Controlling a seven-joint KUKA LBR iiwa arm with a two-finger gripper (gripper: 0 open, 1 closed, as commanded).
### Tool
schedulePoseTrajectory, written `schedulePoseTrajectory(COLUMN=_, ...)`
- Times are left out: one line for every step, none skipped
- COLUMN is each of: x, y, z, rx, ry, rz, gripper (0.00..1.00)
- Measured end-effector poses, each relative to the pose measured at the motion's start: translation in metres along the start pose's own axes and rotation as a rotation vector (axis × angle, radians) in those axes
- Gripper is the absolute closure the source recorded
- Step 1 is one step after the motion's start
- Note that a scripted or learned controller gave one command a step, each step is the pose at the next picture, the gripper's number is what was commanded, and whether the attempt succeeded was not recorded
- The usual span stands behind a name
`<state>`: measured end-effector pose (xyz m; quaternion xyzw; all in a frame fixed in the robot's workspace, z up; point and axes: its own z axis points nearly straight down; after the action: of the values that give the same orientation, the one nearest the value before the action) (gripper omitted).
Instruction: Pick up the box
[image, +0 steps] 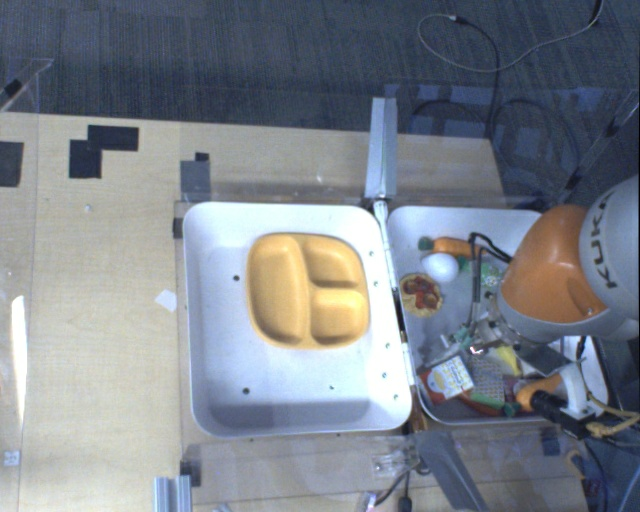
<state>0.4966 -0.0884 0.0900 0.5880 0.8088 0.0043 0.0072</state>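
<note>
in the right bin (400, 225), the small red-and-white box (450, 377) lies near the front-left corner, long axis slanting, just left and near side of the claw (478, 338), whose grip state cannot be told.

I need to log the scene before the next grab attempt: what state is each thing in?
Yellow plastic divided tray: upright, flat in the left white bin.
Small box with red and white label: lying tilted in the right white bin, not lifted.
White egg-shaped object: resting beside an orange carrot-like piece.
Pincer: low among the clutter.
</note>
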Motion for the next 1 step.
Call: schedulePoseTrajectory(x=0.0004, y=0.0033, z=-0.0120, rx=-0.007, ry=-0.001, rz=-0.002, gripper=1.00)
